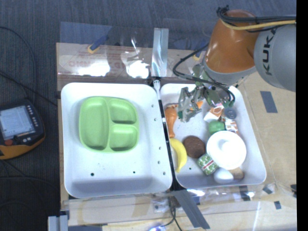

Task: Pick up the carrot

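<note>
Gripper low in the right bin, just beside the carrot, finger state impossible to tell, green plate in the left bin

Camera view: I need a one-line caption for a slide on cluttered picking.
Gripper hovers over the carrot in the crowded right bin; a green plate sits in the left bin.

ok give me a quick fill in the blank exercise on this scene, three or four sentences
1. The green divided plate lies in the ____ bin as the camera sees it.
2. The carrot lies against the right bin's ____ wall.
3. The yellow fruit just below the carrot is a ____.
4. The gripper hangs over the ____ bin.

Missing words: left; left; banana; right
</note>
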Tool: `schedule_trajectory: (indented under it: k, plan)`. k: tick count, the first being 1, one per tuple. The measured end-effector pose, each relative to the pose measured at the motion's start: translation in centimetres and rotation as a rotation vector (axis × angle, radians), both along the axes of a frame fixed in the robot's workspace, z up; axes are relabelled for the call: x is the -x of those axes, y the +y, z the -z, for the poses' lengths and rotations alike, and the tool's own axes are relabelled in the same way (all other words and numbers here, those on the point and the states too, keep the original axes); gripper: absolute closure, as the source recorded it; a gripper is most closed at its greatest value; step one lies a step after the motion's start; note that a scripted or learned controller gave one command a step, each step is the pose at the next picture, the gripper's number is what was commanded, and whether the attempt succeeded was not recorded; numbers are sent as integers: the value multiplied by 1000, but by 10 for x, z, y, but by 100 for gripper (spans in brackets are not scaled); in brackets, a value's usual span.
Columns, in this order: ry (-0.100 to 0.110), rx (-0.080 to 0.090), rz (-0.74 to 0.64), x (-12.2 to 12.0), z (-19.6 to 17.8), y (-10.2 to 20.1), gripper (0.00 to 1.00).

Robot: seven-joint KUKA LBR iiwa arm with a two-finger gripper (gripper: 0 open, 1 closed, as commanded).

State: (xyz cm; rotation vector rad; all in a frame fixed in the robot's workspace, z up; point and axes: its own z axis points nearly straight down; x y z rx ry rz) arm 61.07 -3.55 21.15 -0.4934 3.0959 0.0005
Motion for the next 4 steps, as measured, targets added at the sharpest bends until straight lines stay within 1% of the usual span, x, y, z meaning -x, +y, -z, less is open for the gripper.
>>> schedule_trajectory:
  k: [1,2,3,4]
  plan:
    - [7,1,10,31,-4,-29,100]
    - [7,0,-392,92,-34,-26,100]
    - [5,0,-644,103,-48,-5,100]
    - [5,-1,-949,87,-52,1,100]
